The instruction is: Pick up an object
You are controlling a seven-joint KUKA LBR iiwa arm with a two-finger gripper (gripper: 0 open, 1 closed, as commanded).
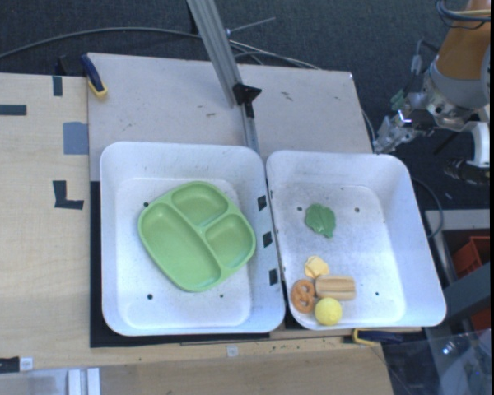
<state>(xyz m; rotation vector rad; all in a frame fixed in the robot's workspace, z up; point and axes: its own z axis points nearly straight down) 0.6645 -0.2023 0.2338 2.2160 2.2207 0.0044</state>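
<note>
While the arm sits at the camera view's upper right, grey with its orange band, the gripper hangs off the bench past the right bin's far right corner, above dark floor, holding nothing; finger spread too small and blurred to call, cannot tell. All pickable objects lie below and left of the gripper, inside the right bin. Nearest to it is a green leaf-shaped piece, mid-bin, alone, well apart from the rest. Farther from the gripper, at the bin's near left corner, a tight cluster: small yellow wedge, tan hot-dog bun just beside it, orange pretzel-like piece touching the bun's left end, yellow lemon against the near wall. Farthest from the gripper, across the divider, the left bin carries a green three-compartment plate, lying flat and turned at an angle. A metal pole rises from behind the bins, left of the gripper. Black cables run on the floor beyond the bench.
</note>
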